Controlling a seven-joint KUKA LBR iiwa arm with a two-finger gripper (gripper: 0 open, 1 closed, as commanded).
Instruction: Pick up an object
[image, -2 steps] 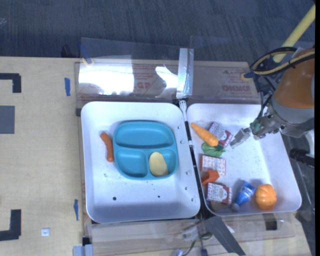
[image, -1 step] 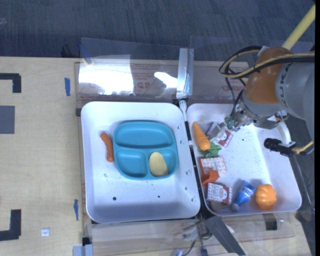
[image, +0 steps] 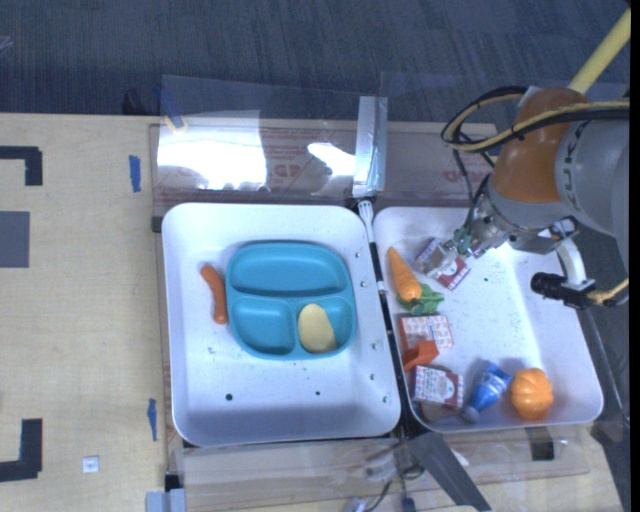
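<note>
One crinkled silver packet (image: 441, 262) with red and white print, lying in the right bin (image: 560, 395) near its far-left corner, just beside the carrot (image: 403, 277). Lettering too small to read. Gripper (image: 470, 240) down at the packet's upper right edge; fingers blurred against foil, so impossible to tell whether spread or closed, or gripping anything.

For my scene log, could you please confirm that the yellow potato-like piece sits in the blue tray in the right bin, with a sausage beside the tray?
Not quite: the camera view shows the blue tray, holding the yellow piece, in the left bin, not the right. The sausage does lie beside the tray.
</note>
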